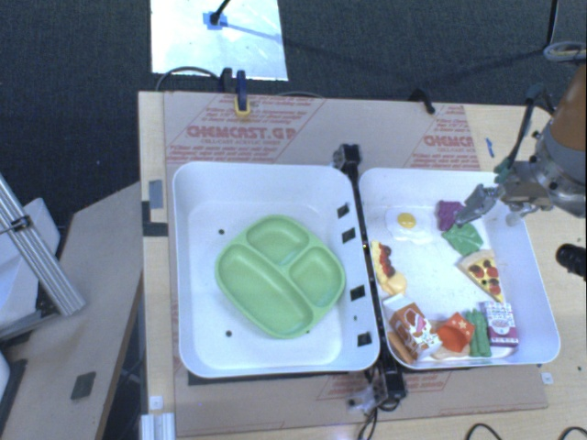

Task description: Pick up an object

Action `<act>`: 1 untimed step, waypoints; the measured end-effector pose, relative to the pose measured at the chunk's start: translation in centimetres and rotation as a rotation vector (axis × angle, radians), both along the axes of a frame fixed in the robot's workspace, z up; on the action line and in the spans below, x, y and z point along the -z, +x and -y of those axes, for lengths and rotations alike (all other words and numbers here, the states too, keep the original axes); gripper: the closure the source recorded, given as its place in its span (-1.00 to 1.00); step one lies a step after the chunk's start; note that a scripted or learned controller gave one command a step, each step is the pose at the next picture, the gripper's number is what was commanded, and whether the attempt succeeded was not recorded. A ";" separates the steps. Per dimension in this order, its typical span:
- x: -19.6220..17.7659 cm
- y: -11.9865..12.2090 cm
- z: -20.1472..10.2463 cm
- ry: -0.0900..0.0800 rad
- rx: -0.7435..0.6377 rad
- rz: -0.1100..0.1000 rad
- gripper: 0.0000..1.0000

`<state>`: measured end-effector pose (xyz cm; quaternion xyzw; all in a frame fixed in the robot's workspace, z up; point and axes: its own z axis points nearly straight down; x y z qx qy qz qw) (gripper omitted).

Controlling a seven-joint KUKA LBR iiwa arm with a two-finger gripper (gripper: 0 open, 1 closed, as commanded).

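Purple toy: lies in right bin near the tabletop's far right edge, touching green piece, just left of tool; tool's grip state cannot be told.

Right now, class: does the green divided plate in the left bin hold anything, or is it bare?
Bare. The green divided plate lies flat in the left bin, all three compartments showing plain green.

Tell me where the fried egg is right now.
The fried egg lies in the right bin, near its upper left corner, left of the purple piece and above the hot dog.
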<state>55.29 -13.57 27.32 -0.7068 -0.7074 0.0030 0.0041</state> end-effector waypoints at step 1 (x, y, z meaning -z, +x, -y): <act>-0.6 0.2 0.0 -0.002 -0.002 0.012 -1.00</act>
